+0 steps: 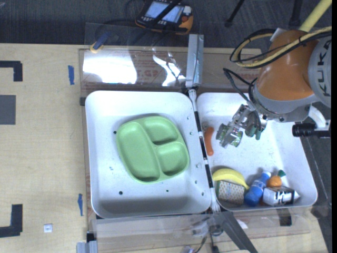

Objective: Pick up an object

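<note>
Gripper (230, 136) fingers slightly parted (nothing between them) beside carrot (209, 141)

bright, even overhead light. strong white glare on the clear panel (131, 67) at the far side, washing out its surface. left bin (100, 141) slightly overexposed, soft shadow along its near wall. soft shadows under the green tray (152, 147). overall mild blur, low resolution; floor at far edge dim.

Robotics lab: taped bench (42, 141), two white bins (100, 141), teach pendant (164, 13) on floor, loose cables (253, 46).
</note>
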You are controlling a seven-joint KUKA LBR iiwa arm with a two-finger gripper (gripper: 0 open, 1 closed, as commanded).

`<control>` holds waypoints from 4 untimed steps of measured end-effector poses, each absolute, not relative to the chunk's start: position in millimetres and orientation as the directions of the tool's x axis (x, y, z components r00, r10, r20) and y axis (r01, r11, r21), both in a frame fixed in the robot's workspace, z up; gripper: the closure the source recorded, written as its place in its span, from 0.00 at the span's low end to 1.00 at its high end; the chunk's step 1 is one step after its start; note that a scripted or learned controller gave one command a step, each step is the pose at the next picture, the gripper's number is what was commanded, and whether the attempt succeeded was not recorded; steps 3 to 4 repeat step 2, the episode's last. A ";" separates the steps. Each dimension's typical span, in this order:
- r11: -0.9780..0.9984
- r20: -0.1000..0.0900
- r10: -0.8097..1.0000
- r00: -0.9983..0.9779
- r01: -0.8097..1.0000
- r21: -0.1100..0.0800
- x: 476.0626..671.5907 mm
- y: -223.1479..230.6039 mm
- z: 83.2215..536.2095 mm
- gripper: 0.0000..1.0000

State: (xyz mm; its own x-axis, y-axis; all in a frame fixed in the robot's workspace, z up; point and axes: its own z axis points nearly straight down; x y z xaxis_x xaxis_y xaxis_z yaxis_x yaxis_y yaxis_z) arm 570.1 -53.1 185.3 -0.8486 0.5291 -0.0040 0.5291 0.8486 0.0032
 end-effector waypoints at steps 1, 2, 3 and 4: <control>0.543 -0.004 0.839 -0.543 0.839 0.004 645.9 -21.6 185.4 1.00; 0.545 0.000 0.838 -0.545 0.838 0.000 631.1 1.4 185.2 1.00; 0.545 0.000 0.838 -0.545 0.838 0.000 631.1 1.4 185.2 1.00; 0.545 0.000 0.838 -0.545 0.838 0.000 631.1 1.4 185.2 1.00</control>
